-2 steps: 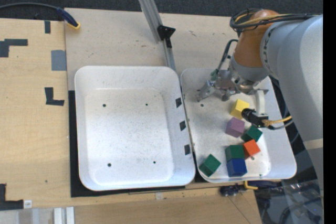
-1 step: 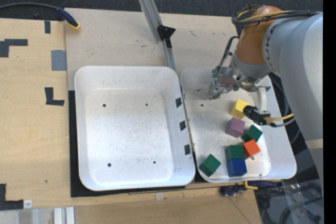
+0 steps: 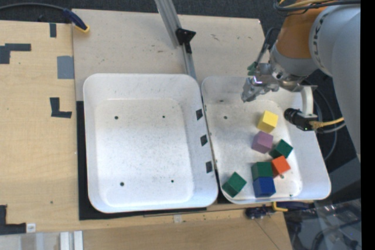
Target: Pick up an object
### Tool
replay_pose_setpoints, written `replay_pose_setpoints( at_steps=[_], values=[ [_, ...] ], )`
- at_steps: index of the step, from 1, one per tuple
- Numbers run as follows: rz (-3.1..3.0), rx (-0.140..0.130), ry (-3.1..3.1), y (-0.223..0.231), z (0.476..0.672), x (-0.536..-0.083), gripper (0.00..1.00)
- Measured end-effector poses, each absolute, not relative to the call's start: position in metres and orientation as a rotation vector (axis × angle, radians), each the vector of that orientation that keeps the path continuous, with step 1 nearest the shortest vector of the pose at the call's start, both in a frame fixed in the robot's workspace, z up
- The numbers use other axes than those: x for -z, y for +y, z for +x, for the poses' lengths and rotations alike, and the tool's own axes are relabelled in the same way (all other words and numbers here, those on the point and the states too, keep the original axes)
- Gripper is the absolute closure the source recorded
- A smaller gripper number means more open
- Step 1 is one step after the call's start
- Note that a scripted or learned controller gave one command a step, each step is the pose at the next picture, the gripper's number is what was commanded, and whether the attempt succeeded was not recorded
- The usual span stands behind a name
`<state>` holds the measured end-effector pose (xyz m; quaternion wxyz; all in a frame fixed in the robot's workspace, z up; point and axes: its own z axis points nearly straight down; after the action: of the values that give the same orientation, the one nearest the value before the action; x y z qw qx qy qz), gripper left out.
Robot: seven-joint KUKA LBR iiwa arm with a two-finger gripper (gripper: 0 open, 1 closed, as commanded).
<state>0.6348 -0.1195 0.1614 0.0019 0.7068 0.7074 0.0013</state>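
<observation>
Wooden desk (image 3: 35, 126) with the two white bins side by side on it, and I'm driving the arm in from the side. Right now the jaws (image 3: 253, 91) hang over the far end of the right bin (image 3: 231, 91), and honestly I cannot tell if they're open or closed, too small and blurry from up here. Nothing visibly between them, so I'd say no pick yet. All the blocks are bunched nearer the camera than the jaws: yellow block (image 3: 269, 120) is closest, just below them, then the purple block (image 3: 263, 141), with the green, orange and blue ones piled further on. Left bin (image 3: 140, 137) sits well off to the side. My guess is yellow is the easy target since it stands apart
</observation>
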Motion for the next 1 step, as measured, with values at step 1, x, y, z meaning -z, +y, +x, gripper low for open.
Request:
replay_pose_setpoints(
  at_steps=[1],
  values=[
    [2.217, -0.004, 2.221, -0.1191, 0.636, -0.2057, 1.0]
  ],
)
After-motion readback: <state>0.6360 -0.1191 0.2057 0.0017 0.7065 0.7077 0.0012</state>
